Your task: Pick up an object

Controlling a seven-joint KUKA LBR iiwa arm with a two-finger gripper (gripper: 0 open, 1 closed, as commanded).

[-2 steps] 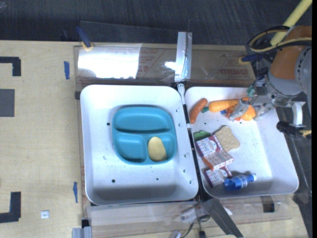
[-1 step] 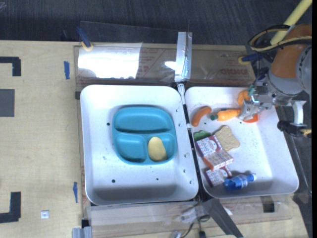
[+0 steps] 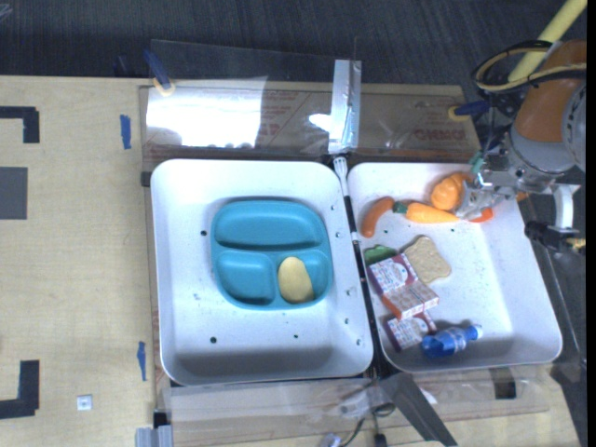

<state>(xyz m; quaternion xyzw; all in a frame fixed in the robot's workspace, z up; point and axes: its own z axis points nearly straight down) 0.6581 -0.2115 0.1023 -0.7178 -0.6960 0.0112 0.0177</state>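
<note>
My gripper [image 3: 482, 194] hangs low over the far right corner of the right bin [image 3: 521, 287]. It is just right of a small orange round fruit [image 3: 447, 192] and at the thick end of an orange carrot [image 3: 430, 214], with a red bit [image 3: 480, 217] beside it. Nothing visibly sits in its grasp. Further left in that bin lies an orange-red pepper [image 3: 375, 215]. Toward the front of the bin lie a bread slice [image 3: 428, 259], a red-and-white carton [image 3: 402, 285] and a blue bottle [image 3: 450, 340].
The left bin [image 3: 177, 250] holds a blue divided tray [image 3: 265, 240] with a yellow oval fruit [image 3: 295, 278] in its front right compartment. A green item [image 3: 377, 252] lies near the wall between the bins. A clear plastic panel [image 3: 242, 110] stands behind the bins.
</note>
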